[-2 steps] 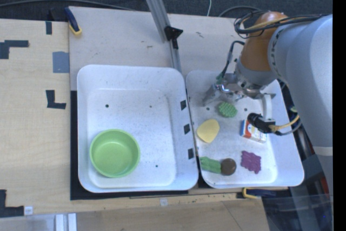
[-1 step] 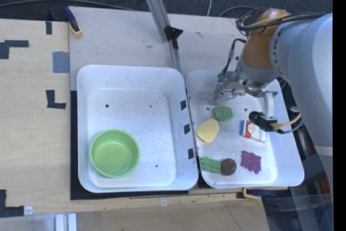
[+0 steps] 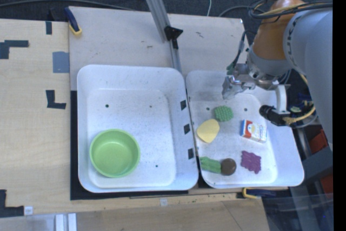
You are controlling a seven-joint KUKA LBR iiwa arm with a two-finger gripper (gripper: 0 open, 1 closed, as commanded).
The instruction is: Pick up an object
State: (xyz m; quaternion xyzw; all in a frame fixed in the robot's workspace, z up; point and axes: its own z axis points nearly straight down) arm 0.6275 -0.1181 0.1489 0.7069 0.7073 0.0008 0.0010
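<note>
In the right bin [image 3: 201, 85] lie a green bumpy ball [image 3: 223, 113], a yellow lemon-shaped piece [image 3: 208, 131], a small red, white and blue box [image 3: 253, 130], a purple grape-like piece [image 3: 251, 161], and a green pickle-like piece [image 3: 211, 164] touching a brown ball [image 3: 228, 166]. My gripper [image 3: 231, 88] hangs over the far part of this bin, just beyond the green bumpy ball. Nothing is seen between its tips.
The left bin [image 3: 130, 111] holds a green bowl [image 3: 114, 153] in its near left corner. A slanted metal pole [image 3: 158, 2] rises behind the bins. Cables run across the bench's far side and by the arm on the right.
</note>
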